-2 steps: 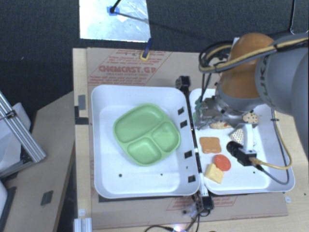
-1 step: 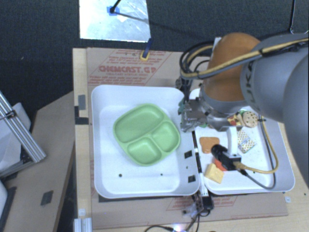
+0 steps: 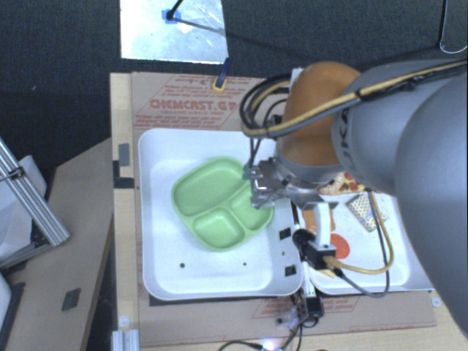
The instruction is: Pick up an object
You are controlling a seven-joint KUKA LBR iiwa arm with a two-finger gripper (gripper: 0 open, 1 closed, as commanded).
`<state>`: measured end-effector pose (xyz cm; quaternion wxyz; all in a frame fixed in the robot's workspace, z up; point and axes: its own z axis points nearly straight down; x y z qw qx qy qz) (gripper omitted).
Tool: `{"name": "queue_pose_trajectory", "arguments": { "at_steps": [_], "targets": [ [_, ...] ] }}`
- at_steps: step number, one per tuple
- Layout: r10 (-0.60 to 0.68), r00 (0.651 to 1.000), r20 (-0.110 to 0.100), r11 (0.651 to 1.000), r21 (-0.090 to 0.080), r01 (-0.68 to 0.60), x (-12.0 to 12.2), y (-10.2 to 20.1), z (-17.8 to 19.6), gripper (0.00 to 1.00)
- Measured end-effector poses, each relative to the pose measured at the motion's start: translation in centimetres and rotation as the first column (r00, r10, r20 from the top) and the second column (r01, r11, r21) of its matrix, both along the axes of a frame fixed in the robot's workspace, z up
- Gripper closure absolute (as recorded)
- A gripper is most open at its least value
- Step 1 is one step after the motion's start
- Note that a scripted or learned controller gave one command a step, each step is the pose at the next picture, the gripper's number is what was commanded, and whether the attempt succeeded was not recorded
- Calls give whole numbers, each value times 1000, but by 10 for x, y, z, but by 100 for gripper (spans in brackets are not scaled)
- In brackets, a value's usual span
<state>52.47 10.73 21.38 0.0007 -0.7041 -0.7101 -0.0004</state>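
Note:
A light green divided plate (image 3: 216,203) with three compartments lies tilted in the left white bin (image 3: 157,196), toward its back right. My gripper (image 3: 261,190) hangs over the plate's right rim, close to the wall between the two bins. The arm's grey body and orange band (image 3: 314,115) cover most of the right bin (image 3: 365,273). From this angle the gripper's tip is partly hidden by the wrist, and I cannot tell whether it touches the plate.
In the right bin lie a red-orange object (image 3: 339,246), a speckled grey piece (image 3: 360,208) and an orange-white item (image 3: 336,187). A yellow cable (image 3: 358,269) loops over that bin. Cardboard (image 3: 183,104) lies under the bins, and metal rails (image 3: 29,203) stand at the far left.

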Motion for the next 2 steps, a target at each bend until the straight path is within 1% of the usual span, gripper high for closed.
{"name": "queue_pose_trajectory", "arguments": {
  "at_steps": [1,2],
  "targets": [
    [-3,1000,2,1000,-1,3,3,-5,21,100],
    [-2,1000,2,1000,-1,2,2,-2,21,100]
  ]
}}
